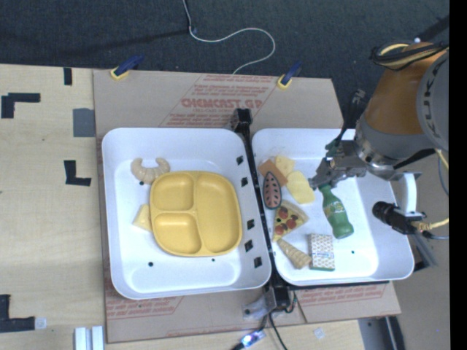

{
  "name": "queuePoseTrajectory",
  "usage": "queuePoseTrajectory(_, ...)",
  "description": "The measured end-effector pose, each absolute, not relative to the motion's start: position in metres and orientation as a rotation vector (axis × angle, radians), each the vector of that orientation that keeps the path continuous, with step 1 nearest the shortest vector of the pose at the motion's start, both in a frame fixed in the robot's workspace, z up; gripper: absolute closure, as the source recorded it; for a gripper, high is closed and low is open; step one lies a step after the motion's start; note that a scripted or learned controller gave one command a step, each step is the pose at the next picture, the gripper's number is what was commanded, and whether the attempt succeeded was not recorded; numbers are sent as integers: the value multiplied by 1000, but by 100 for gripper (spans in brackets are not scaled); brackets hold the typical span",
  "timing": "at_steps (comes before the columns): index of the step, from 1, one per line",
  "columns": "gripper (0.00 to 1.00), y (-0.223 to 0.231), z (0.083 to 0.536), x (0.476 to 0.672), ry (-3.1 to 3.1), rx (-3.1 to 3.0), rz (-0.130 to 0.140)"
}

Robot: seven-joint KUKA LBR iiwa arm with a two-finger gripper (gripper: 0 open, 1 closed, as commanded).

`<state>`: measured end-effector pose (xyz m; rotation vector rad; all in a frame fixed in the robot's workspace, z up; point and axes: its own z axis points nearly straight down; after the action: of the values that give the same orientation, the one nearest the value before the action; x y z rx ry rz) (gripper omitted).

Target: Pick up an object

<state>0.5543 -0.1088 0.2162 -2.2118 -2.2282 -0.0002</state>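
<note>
Hovering hand (pixel 326 179) just above green bottle's (pixel 337 214) cap, right bin (pixel 390 257).

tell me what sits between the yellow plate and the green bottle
In the camera view, between the yellow plate and the green bottle lie the bins' black divider and a pizza slice.

One cam, fixed above the bench (pixel 51 195), looks down at a slant on both bins (pixel 117 195); my gripper (pixel 326 175) enters from its right.

Probably a robotics lab, white bins (pixel 120 195) on cardboard-covered bench (pixel 211 104), loose cable (pixel 233 39)
</note>
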Motion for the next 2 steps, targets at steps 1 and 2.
queuePoseTrajectory(1,100,-56,223,591,-2230,-2213,-3)
queuePoseTrajectory(2,100,-28,214,614,-2226,-2215,1)
